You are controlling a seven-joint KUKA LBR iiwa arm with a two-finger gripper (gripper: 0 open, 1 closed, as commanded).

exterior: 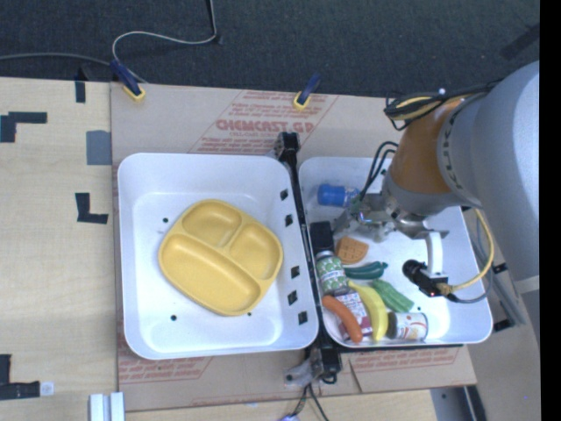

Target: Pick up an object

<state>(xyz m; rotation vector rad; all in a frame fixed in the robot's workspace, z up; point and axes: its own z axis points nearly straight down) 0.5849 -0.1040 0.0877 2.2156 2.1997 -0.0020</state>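
Note:
The right bin (456, 323) holds a pile of toy food: a blue cup (333, 195), a brown cookie-like piece (351, 251), a green-labelled bottle (330, 273), a green bean pod (365, 271), a yellow banana (376, 310), a red sausage (343, 318) and a small jar (409, 326). My gripper (368, 217) hangs low over the bin's upper middle, just above the brown piece and right of the blue cup. Its fingertips are tangled with cables and hard to make out.
A yellow divided plate (221, 255) lies in the left bin (140, 235). A black divider (298, 226) runs between the bins. The grey arm with its orange band (425, 152) covers the right bin's upper right. Cables loop near the wrist (473, 270).

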